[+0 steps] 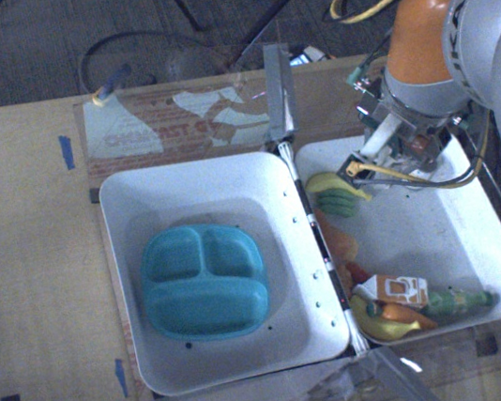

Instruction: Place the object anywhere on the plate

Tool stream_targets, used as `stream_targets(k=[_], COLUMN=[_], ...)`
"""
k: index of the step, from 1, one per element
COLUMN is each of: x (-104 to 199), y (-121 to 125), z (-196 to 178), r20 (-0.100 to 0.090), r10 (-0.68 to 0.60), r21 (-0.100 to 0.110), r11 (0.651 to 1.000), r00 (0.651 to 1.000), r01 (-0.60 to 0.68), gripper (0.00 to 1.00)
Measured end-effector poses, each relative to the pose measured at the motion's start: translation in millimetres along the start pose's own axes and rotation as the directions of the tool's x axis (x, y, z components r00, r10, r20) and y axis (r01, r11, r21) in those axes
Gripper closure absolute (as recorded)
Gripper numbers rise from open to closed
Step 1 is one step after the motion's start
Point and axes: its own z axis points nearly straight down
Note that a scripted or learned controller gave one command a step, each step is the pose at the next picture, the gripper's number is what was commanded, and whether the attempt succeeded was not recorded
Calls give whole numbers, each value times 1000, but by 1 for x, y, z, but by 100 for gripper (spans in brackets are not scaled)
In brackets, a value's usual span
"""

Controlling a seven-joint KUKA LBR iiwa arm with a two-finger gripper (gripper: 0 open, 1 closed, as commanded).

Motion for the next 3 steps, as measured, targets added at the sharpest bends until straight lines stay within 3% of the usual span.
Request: stream_targets(k=[1,2,3], x=[35,53,118], y=[-82,-163,-204], z=[36,68,43], r20=[2,2,-1], r10=[48,-90,-368], r21=[1,0,-4], r11=[999,996,930], r00=[999,996,930], r01=[-48,90,368], gripper=[100,100,100])
